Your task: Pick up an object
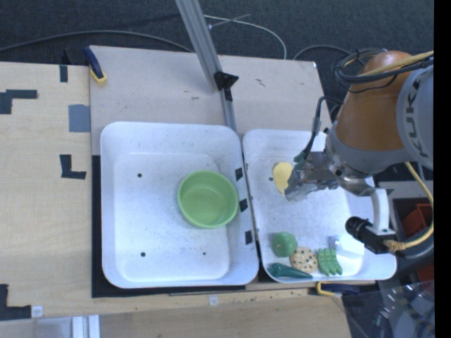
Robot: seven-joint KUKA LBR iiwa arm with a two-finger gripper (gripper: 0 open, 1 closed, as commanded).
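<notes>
Hovering jaws (294, 186) beside yellow object (282, 175), upper-left part of right bin (366, 266). I cannot tell jaws' state. I'd centre over object, descend straight, keep off bin wall near left bin (113, 189).

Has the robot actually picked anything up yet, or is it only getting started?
Nothing looks picked up yet. The gripper is low in the right bin, right against a small yellow object, so a grab seems under way, though a hold cannot be confirmed. Closing on it and lifting are left. The green ball, the speckled ball and the green bowl in the left bin lie untouched.
</notes>
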